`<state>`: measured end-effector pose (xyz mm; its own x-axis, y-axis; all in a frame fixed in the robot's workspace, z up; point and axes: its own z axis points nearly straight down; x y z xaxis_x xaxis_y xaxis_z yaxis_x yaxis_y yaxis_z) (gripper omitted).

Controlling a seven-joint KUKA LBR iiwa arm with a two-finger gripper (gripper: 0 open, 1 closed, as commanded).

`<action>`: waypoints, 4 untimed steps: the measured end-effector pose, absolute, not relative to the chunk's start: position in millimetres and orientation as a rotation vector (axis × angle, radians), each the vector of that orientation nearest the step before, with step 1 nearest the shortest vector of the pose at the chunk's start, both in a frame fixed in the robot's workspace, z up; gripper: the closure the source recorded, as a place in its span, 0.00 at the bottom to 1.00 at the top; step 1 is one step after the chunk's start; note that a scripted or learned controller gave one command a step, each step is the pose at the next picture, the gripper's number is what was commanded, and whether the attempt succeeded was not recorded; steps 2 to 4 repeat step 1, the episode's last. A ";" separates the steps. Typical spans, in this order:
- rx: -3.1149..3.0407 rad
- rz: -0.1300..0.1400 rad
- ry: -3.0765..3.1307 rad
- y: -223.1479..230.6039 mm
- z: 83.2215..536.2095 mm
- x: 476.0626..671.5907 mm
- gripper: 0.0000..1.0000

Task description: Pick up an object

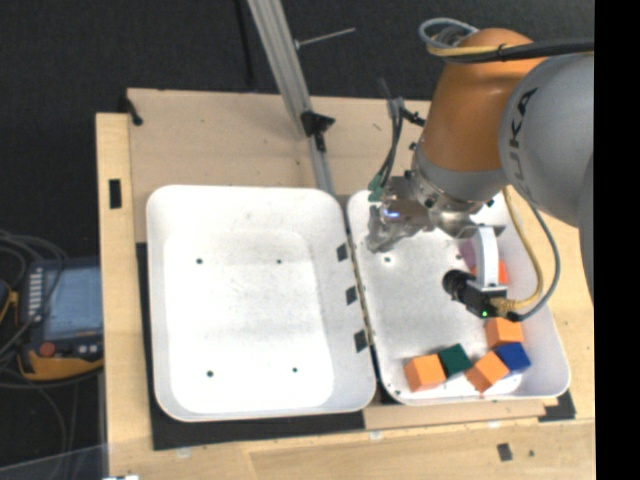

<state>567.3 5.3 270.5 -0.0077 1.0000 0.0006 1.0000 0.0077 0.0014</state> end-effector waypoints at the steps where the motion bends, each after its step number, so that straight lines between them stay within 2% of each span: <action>1: 2.213 0.002 2.229 60.9 267.5 579.3 1.00; 4: 2.213 0.002 2.229 60.9 267.5 579.3 1.00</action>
